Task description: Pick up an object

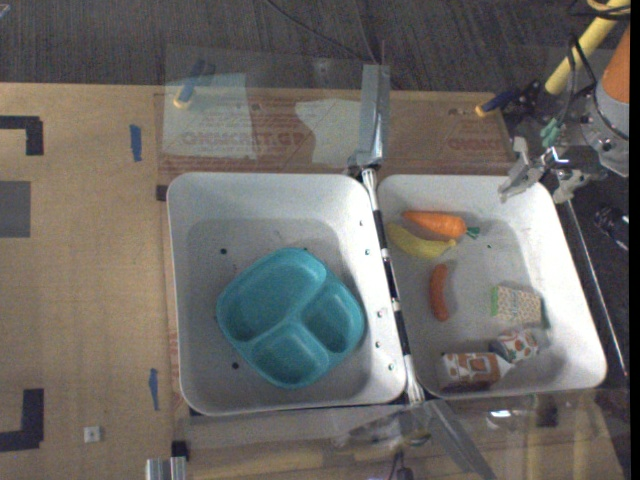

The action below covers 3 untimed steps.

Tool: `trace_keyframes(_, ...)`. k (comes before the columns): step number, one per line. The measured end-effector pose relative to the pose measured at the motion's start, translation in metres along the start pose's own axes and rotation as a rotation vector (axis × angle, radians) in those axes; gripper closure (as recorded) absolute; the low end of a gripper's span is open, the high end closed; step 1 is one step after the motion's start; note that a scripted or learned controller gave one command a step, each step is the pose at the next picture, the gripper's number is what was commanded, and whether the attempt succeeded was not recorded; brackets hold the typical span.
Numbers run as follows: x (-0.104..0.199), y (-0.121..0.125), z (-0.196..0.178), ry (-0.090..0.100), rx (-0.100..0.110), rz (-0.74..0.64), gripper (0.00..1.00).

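Because the bench (80, 298) is set up for bin picking, its pale wooden top carries two shallow white bins pushed together edge to edge, so that the arm reaching in from the right can cover both. Dark tape marks sit along the bench's left side and small blue tape strips lie near the left bin (190, 368); beyond the far edge the floor is dark, with a black cable looping across it. That left bin holds just a teal divided plate (290, 316), lying flat and turned at an angle. All the candidates for lifting lie loose in the right bin (580, 338): a toy carrot (436, 224) touching a yellow banana (418, 243) at the far left, a small orange-red sausage (439, 292) just nearer, a pale green-topped carton (517, 304) to the right, and two small printed boxes, one (470, 368) by the near wall and one (517, 345) just beside it. A clear sheet (250, 108) lies flat beyond the left bin, taped at a corner. Over the far right corner of the right bin hangs the gripper (530, 173), its two fingers spread apart and grasping nothing, well apart from every item; I judge that it has yet to descend on any object.
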<state>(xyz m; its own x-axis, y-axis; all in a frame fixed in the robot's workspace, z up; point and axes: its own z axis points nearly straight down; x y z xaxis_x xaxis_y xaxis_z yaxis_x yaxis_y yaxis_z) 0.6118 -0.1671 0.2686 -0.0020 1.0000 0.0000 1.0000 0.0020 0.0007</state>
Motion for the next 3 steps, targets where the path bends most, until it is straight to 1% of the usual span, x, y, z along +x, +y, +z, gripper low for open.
trace_keyframes(1, 0.043, 0.023, 0.138, 0.000, 0.000, -0.104, 0.00)
trace_keyframes(2, 0.035, 0.032, 0.170, -0.005, -0.023, -0.134, 0.00)
trace_keyframes(3, 0.035, 0.027, 0.170, -0.001, -0.008, -0.131, 1.00)
